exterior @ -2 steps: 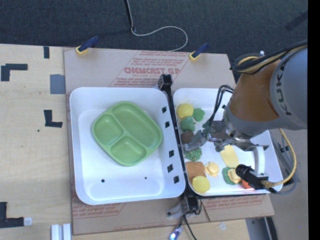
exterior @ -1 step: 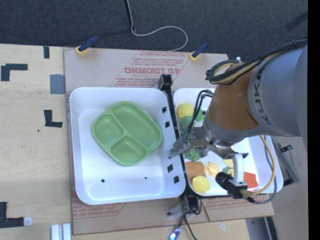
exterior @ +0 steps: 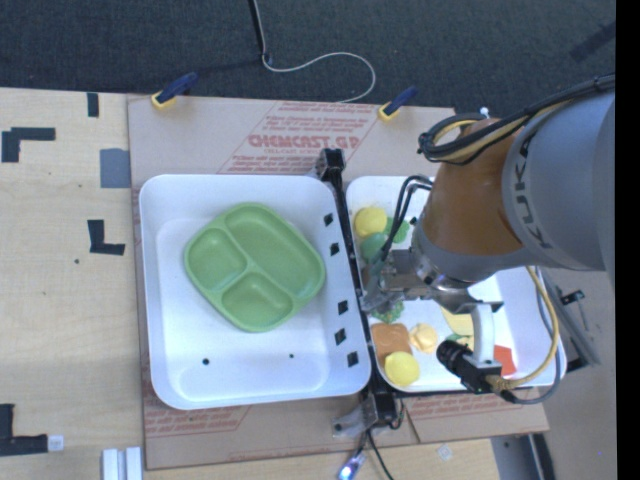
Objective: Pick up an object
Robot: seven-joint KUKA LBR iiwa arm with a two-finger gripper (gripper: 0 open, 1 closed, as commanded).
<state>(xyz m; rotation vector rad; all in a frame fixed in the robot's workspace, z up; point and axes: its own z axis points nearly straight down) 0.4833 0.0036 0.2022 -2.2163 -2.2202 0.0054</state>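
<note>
A green divided plate point(exterior: 255, 265) lies alone in the left bin point(exterior: 165, 268), while in the right bin point(exterior: 545, 363) the gripper point(exterior: 385, 286), grip state unclear, hangs low over clustered yellow and orange toys point(exterior: 398, 353), presumably the pick targets.

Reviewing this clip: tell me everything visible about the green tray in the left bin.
The green tray is a pale green, smooth, plastic-looking plate with rounded corners and three moulded compartments: one long, two smaller. It lies flat and right way up on the floor of the left bin, turned at an angle to the bin's walls, a little above and right of the bin's centre. Nothing sits in its compartments, and only the bin floor touches it.
</note>
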